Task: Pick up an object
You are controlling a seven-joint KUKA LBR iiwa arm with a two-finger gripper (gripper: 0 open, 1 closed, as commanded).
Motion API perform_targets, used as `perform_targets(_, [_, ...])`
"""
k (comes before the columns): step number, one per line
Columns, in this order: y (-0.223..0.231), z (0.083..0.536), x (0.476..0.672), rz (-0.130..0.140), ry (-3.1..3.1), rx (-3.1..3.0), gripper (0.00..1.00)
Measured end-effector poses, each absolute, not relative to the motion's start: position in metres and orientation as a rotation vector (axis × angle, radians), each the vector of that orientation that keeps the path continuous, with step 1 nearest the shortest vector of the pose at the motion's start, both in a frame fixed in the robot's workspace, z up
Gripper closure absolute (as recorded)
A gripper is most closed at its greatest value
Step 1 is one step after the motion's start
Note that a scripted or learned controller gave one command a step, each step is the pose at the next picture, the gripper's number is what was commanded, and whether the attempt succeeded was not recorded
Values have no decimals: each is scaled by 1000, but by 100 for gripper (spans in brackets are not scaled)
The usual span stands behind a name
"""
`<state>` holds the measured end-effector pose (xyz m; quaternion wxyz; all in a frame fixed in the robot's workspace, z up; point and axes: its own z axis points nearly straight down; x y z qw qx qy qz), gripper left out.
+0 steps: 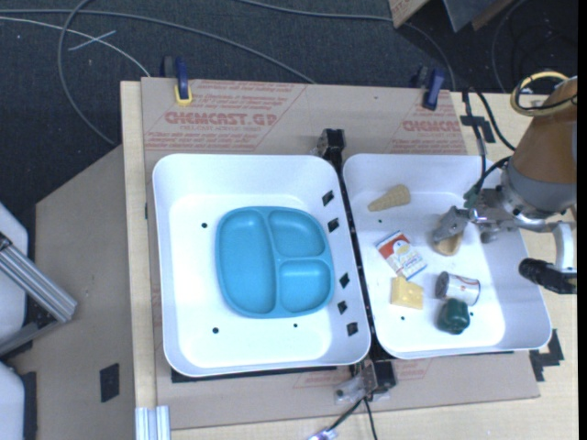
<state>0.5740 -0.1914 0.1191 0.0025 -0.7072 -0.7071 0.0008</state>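
The claw (452, 223) is seen low in the right bin (514, 328), over a small tan piece (448, 243); its state cannot be told. The piece is judged light and rigid, best pinched across its short sides.

- The arm (548, 149) enters from the right edge of the camera view, its orange band uppermost and a grey wrist section below it.
- The wrist sits low over the right side of the bench, leaning toward the view's left.
- The gripper (451, 227) extends leftward from the wrist, its grey metal fingers pointing down and to the left.
- Whether the fingers stand apart or closed cannot be made out at this angle.
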Motion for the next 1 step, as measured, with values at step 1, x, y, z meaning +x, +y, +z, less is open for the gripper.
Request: perform_targets(1, [-191,83,574,2,-2218,-2218,0])
